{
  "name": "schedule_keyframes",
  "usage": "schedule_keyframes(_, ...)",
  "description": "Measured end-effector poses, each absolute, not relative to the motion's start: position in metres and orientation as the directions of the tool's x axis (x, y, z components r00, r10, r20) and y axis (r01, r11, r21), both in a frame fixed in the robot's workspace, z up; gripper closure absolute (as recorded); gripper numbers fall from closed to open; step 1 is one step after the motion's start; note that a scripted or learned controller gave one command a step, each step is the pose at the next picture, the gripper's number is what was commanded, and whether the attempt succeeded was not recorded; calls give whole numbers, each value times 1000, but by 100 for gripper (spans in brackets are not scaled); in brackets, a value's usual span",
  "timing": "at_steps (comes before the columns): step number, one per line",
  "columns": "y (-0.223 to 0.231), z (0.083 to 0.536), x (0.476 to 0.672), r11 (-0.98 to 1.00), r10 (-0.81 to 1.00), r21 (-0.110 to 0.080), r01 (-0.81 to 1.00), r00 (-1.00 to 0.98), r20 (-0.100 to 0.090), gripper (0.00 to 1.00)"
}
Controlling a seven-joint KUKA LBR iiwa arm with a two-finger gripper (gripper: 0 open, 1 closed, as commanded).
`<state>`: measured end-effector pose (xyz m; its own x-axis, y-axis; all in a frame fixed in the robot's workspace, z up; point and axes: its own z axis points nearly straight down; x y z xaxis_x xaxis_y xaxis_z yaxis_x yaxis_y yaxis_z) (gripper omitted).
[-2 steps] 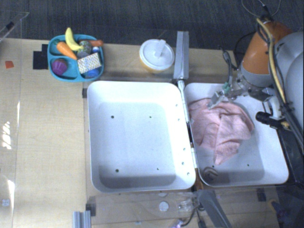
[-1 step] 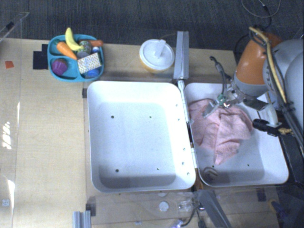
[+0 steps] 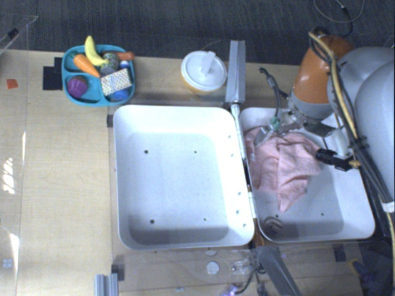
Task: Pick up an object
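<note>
Camera view: pink cloth (image 3: 285, 168), crumpled, lying in right bin (image 3: 345, 221). Claw (image 3: 276, 127) at the cloth's upper edge, touching or just above; finger state: cannot tell. Left bin (image 3: 179, 177) beside it. Status: approach made, lift judged not yet achieved.

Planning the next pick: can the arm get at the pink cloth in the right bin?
Probably yes. The gripper hangs right at the pink cloth, which lies uncovered in the right bin with nothing on top.
</note>
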<state>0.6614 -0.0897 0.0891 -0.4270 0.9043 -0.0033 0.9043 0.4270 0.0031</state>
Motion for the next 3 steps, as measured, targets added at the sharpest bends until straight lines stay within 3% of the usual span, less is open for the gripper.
schedule_keyframes(1,-89,103,665,432,902,16,902,-432,-13,100)
schedule_keyframes(2,-76,187,670,570,822,6,822,-570,-5,100)
schedule_keyframes(3,-28,186,670,790,613,4,613,-790,-4,100)
